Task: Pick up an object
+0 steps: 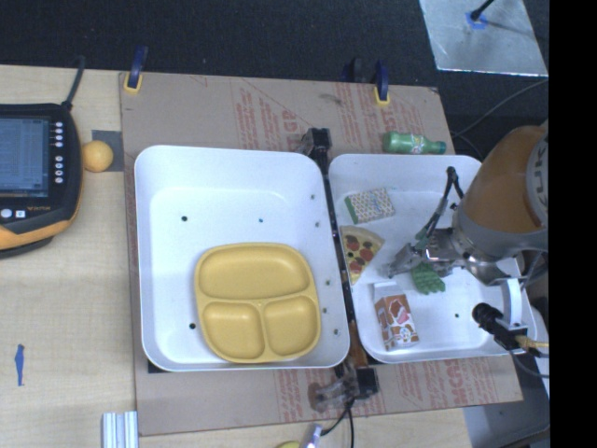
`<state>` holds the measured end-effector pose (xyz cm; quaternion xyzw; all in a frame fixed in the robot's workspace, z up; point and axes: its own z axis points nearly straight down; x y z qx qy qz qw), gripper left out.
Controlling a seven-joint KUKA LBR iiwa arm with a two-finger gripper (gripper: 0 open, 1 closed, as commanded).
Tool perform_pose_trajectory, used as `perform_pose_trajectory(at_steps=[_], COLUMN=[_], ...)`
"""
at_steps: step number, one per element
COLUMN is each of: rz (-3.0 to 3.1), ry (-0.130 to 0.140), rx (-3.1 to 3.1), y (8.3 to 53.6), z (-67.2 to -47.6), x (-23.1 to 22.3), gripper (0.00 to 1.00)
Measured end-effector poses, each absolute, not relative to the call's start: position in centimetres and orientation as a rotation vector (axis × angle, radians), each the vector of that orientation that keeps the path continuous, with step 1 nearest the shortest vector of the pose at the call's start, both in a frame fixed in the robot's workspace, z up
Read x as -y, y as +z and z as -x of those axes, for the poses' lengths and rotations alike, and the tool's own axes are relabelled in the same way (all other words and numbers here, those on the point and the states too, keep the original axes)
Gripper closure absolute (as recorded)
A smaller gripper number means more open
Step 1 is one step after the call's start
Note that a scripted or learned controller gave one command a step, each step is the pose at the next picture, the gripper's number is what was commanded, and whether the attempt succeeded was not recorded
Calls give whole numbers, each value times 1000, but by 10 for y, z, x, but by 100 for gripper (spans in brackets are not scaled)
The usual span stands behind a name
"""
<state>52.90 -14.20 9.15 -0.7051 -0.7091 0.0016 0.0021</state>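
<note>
Red-and-white carton (395, 320): closest thing to the camera in the right bin (466, 348), lying flat near the front wall.
Yellow tray (258, 301): three compartments, sits in the front half of the left bin (159, 213), nothing on it.
Gripper (417, 258): down low in the right bin, coming in from the right. Can't tell how wide the jaws are from this angle.
Green toy (429, 279): leafy-looking thing, right under the gripper, touching or just about.
Pizza slice (358, 250): flat by the right bin's left wall, just left of the gripper.
Patterned card (370, 204): further back in the same bin.
Green bottle (414, 143): on its side behind the right bin, outside it.
Orange ball (96, 155): far left on the bench, beside the teach pendant (34, 177).
</note>
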Motion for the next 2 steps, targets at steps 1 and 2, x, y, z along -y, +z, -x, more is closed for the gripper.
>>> perform_pose_trajectory(at_steps=[1, 2], rz=[2208, 2215], ry=[8, 0], rx=[2228, 2225], y=[102, 192], z=[-529, -580], x=[143, 75], gripper=[100, 100])
